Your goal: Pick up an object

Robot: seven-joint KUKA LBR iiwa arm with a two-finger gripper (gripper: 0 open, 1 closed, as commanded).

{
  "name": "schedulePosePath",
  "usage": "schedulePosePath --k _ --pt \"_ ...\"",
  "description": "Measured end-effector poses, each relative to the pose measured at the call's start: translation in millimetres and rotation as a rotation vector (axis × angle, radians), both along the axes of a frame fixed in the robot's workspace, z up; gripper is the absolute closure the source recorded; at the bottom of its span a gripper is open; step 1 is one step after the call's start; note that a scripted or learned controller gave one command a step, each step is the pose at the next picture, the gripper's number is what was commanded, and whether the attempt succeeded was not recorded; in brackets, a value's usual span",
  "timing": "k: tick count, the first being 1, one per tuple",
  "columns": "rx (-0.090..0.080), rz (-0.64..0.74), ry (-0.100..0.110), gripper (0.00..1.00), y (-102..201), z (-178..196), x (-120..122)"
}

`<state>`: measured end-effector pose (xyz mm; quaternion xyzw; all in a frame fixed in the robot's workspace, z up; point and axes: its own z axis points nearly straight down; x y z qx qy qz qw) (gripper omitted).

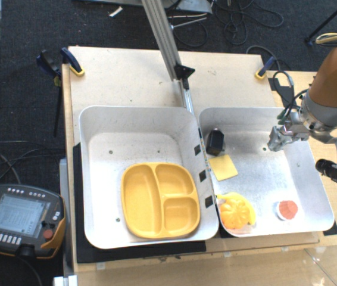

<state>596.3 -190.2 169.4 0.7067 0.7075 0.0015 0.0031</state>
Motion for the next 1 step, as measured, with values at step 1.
schedulePosePath --k 1 --pt "0.000 0.001 0.000 1.00 2.8 43.4 2.6"
